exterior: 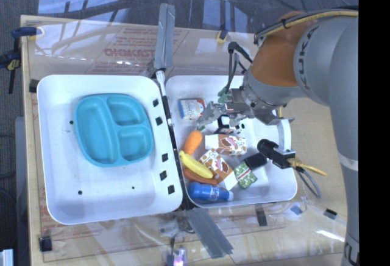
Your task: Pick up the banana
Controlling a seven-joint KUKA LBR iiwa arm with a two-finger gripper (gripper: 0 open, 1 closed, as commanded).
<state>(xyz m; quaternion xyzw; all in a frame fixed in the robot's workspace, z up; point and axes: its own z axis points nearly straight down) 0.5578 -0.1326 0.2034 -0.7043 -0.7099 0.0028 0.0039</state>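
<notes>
Two shallow white plastic bins sit side by side on the counter, and red lettering under its clear sheet, at 12 o'clock from the left bin, is too blurred to read.

The left bin carries one thing, a smooth teal tray with rounded corners and three compartments.

The right bin is the crowded one:
- One small white packet with blue and red print, unreadable, sits at 10 o'clock.
- One orange carrot, tapered and tilted, is at 9 o'clock.
- The banana, the only one, yellow and slightly curved, lies at 8 o'clock in this bin. It is just under the carrot's tip and runs slantwise toward 4 o'clock.
- One glossy blue bottle lies on its side at 7 o'clock, just below the banana.
- There are three cartons, and their labels are too small to read. A white-and-brown carton is near the centre. A red-patterned carton touches the banana's 3 o'clock side. A green-and-white carton is at 5 o'clock.

The hand hangs over the bin's 12 o'clock part, beside the packet, at 1 o'clock from the banana and apart from it. How far it is open I cannot tell, and I can make out nothing in its grip.
</notes>
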